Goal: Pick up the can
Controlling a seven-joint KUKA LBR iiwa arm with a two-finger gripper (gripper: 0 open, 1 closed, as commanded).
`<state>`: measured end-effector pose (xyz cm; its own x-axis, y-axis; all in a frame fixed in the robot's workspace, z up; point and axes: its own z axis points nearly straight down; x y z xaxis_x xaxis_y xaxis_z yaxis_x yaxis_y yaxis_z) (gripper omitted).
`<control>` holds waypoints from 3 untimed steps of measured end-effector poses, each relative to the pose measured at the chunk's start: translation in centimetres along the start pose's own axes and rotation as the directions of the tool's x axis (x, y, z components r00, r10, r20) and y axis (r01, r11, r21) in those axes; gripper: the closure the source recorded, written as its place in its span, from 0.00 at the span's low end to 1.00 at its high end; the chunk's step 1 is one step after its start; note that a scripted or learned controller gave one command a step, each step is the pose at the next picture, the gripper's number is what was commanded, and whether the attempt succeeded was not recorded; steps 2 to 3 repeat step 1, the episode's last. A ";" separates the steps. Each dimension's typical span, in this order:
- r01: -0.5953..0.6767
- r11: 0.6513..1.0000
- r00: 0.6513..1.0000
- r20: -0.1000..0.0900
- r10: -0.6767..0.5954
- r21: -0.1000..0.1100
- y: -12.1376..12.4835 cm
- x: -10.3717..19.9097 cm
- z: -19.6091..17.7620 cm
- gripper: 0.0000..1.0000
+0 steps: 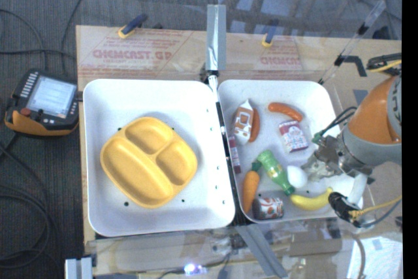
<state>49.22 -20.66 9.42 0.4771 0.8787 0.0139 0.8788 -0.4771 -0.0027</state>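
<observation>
A red and white can (293,138) lies on its side in the right bin (326,96), in its upper middle. A second, smaller can-like item (268,206), red, white and dark, lies at the bin's front edge. My gripper (322,165) hangs low over the bin's right side, just right of a white egg (296,176) and above a banana (311,200). It is to the right of the red and white can and a little nearer the front, apart from it. The wrist's grey body hides its tip.
The right bin also holds a red and white carton (243,122), a sausage (285,111), a green bottle (274,170) and a carrot (251,187). A yellow divided plate (149,160) sits in the left bin (104,95). A pendant (43,102) lies off the bench's left.
</observation>
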 end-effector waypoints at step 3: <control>0.005 1.000 1.000 -0.005 -0.005 0.001 0.0 0.4 -0.1 0.00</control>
